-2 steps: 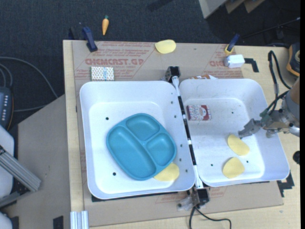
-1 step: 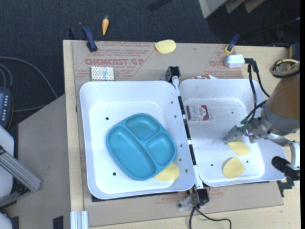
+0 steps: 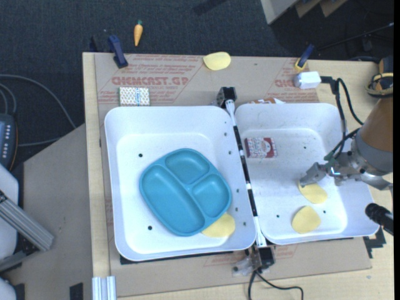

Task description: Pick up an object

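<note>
Right bin (image 3: 275, 114) looks roomy from here, mostly bare floor left of the hand (image 3: 310, 179); hand's low by the right wall, fingertip touching a yellow chip (image 3: 314, 194); grip I can't tell.

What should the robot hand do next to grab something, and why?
Probably a small drop straight down. The gripper hangs in the right bin, right at the top edge of a yellow chip, with nothing seen between its fingers. That piece is the closest thing; the other yellow chip lies nearer the bin's front.
</note>
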Available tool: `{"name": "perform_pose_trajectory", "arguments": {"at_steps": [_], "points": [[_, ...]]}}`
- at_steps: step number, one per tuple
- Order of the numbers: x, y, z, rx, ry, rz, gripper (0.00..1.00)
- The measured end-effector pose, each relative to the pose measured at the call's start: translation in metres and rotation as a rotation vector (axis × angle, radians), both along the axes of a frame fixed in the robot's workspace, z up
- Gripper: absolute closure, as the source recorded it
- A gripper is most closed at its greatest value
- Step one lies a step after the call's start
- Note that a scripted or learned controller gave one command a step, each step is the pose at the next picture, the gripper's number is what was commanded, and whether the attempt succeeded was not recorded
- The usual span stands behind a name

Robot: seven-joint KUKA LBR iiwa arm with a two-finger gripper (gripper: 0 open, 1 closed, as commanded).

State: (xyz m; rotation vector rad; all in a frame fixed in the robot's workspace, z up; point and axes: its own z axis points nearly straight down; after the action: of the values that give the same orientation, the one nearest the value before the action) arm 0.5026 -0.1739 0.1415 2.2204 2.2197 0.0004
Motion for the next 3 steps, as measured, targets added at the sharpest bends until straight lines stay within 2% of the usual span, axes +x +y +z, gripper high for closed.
{"name": "perform_pose_trajectory", "arguments": {"at_steps": [1,2,3], "points": [[0.004,0.019,-0.056,0.0,-0.002,0.001,0.0],[0.1,-0.04,0.024,0.0,-0.001,0.001,0.0],[0.063,-0.009,0.028,0.002,0.003,0.001,0.0]]}}
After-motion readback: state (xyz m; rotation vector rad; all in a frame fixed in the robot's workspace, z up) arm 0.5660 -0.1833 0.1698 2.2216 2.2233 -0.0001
